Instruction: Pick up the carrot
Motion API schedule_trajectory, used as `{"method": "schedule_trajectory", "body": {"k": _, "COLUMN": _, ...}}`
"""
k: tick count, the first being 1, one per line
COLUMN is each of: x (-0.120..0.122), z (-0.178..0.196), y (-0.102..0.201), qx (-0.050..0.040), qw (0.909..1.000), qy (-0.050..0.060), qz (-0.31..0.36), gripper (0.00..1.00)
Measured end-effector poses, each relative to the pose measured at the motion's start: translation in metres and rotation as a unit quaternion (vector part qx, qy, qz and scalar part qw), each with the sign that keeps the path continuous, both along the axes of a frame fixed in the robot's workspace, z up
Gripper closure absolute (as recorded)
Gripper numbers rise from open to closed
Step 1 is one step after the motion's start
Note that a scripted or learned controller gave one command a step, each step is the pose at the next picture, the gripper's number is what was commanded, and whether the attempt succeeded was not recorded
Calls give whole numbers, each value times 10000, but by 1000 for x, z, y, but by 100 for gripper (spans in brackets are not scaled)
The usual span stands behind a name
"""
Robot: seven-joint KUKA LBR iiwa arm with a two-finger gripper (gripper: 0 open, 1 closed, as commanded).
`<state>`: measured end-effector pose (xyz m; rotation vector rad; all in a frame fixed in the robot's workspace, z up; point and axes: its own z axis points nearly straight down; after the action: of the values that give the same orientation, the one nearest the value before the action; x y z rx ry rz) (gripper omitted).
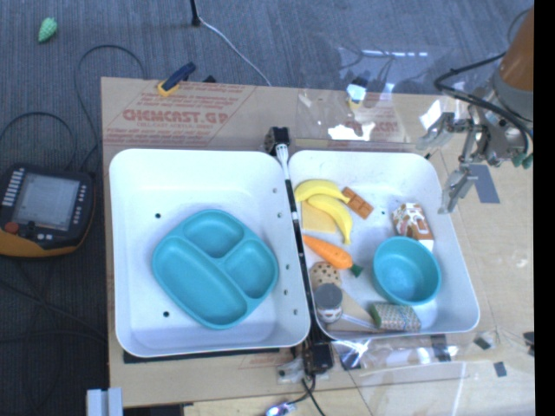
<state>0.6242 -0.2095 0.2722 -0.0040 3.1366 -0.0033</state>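
Lying in the right bin (451, 189), the carrot (329, 251) is resting between the bananas (325, 203) and the teal bowl (406, 269). Farther back, the gripper (462, 173) is hanging over the bin's rim, fingers spread, holding nothing.

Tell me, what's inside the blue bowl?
The bowl in the right bin looks empty: plain blue inside. Whatever lies under it is hidden. The carrot lies beside it, to the left.

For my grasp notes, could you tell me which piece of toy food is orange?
The carrot, lying left of the blue bowl; the bananas above it are yellow.
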Motion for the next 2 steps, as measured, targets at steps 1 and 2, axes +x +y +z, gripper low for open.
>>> {"method": "schedule_trajectory", "body": {"k": 1, "x": -4, "z": -172, "y": 60, "qx": 16, "qw": 9985, "qy": -27, "qz": -538, "gripper": 0}}
{"method": "schedule_trajectory", "body": {"k": 2, "x": -58, "z": -176, "y": 114, "qx": 6, "qw": 9888, "qy": -140, "qz": -1487, "gripper": 0}}
